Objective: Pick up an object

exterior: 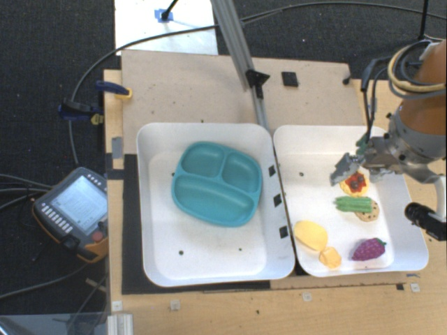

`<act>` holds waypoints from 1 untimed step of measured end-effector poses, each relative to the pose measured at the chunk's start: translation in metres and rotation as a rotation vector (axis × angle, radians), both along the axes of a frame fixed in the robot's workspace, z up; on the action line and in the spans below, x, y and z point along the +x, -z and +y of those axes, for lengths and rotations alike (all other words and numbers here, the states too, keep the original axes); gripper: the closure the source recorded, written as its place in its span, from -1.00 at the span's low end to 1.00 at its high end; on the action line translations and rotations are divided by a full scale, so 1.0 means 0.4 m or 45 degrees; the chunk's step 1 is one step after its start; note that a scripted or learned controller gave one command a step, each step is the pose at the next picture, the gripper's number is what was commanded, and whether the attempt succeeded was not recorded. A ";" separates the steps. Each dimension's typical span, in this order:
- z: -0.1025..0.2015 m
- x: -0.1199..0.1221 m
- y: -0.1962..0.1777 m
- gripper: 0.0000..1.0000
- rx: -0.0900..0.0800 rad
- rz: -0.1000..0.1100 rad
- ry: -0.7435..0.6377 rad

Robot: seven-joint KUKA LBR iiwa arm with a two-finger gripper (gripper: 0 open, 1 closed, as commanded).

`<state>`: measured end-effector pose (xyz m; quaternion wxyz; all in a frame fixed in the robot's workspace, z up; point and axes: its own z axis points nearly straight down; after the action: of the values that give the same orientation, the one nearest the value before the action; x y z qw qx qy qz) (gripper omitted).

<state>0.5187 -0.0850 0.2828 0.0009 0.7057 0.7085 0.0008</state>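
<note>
A light wooden bench top point(195, 89) is seen across the middle of the frame, bearing two shallow white plastic bins side by side. The left white bin point(160, 257) is occupied by a teal plastic plate with three compartments point(217, 183), which is set slightly tilted in the bin's upper half. The right white bin point(307, 152) is located at the centre right of the frame.

The grey arm with its orange band point(422, 100) is seen entering from the right edge, above the right bin. The two-finger gripper point(347, 167) is positioned over the upper right part of that bin, just above and to the left of a small round pizza-like toy with red topping point(355, 183). Whether the fingers are open or shut cannot be told, and no object is seen between them.

Below the pizza toy, a green bean-pod toy point(353, 203) is laid across a tan round cookie-like toy point(368, 213). A yellow lemon-shaped toy point(311, 234) is found at the lower left of the right bin, with a smaller yellow-orange toy piece point(330, 257) just beside it. A purple grape-cluster toy point(368, 248) is placed at the lower right

A grey and orange handheld control pendant point(73, 211) is seen at the left edge of the frame, off the bench
</note>
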 end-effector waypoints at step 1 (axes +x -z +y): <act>0.017 0.021 0.124 -1.00 0.001 0.004 0.003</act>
<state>0.5270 -0.0782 0.2331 -0.0004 0.7064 0.7078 -0.0002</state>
